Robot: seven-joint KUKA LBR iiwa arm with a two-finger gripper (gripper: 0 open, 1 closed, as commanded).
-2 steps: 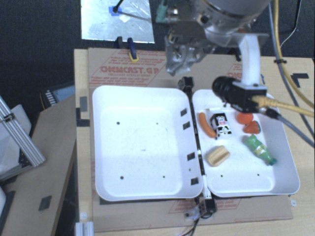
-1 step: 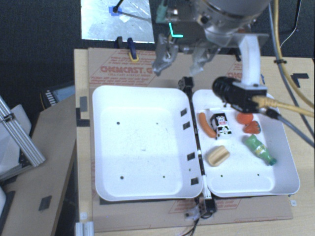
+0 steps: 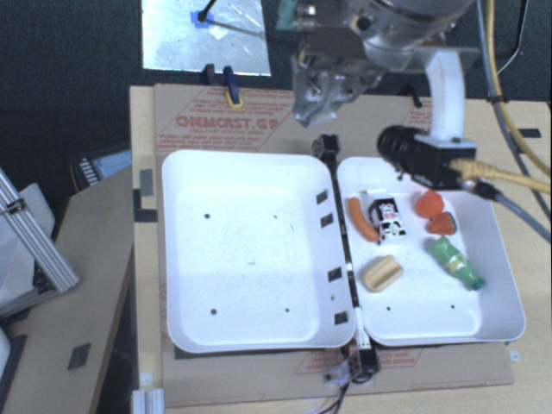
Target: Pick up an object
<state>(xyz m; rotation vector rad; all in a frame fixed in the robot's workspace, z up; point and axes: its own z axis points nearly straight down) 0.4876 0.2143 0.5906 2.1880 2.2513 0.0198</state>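
The right bin (image 3: 496, 313) holds several small items: an orange sausage (image 3: 362, 218), a black and white toy (image 3: 388, 218), a red tomato (image 3: 429, 203), a red strawberry (image 3: 442, 223), a green bottle (image 3: 455, 262) and a tan bread roll (image 3: 381, 273). My gripper (image 3: 317, 102) hangs high above the bench, over the far edge between the two bins, well apart from all of these. Nothing shows between its fingers.
The left bin (image 3: 250, 248) lies beside the right one. A black camera unit (image 3: 423, 158) on a white post stands at the right bin's far edge. A foil sheet (image 3: 205, 22) lies beyond the bench, and yellow cables (image 3: 517, 179) run along the right.
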